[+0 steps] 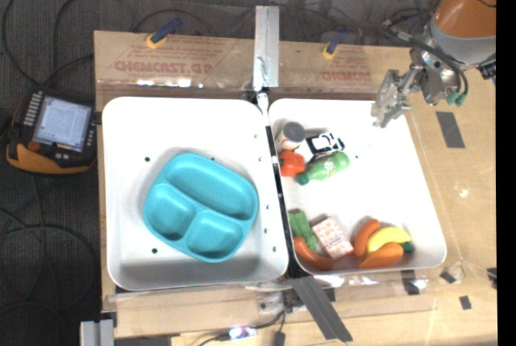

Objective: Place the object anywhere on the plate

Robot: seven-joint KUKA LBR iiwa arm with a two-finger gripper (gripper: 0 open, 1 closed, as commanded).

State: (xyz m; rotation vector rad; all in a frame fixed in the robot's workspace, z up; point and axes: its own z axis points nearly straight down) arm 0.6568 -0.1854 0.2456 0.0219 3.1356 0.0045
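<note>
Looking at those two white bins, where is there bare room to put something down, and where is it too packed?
The teal plate shows three bare compartments, with white floor around it in the left bin. In the right bin, the middle and right floor is open. Toys crowd its upper-left corner and its near edge.

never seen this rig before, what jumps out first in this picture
The turquoise divided plate lies tilted in the left bin. Bright toy food crowds the right bin's near edge, with more by the divider. The end effector hangs over that bin's far right corner, nothing seen between its fingers.
</note>
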